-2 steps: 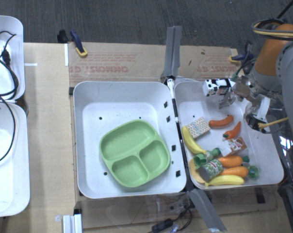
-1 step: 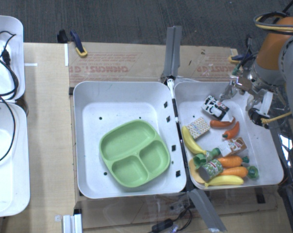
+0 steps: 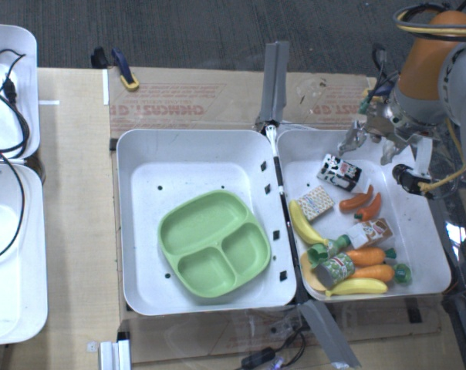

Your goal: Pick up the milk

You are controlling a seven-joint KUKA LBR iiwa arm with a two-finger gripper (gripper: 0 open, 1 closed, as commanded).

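The milk point(image 3: 339, 173) is a small carton with black and white cow patches, lying in the upper middle of the right bin point(image 3: 430, 214). My gripper point(image 3: 369, 146) hangs over the far part of that bin, just above and to the right of the carton. Its two fingers point(image 3: 352, 140) are spread open and nothing sits between them. The grey arm with its orange band point(image 3: 433, 52) comes in from the upper right.
Around the milk lie a patterned box point(image 3: 315, 202), red peppers point(image 3: 362, 201), a brown carton point(image 3: 372, 231), two bananas point(image 3: 302, 223), carrots point(image 3: 369, 257) and a can point(image 3: 335, 268). A green divided plate point(image 3: 212, 243) rests in the left bin point(image 3: 133, 206).
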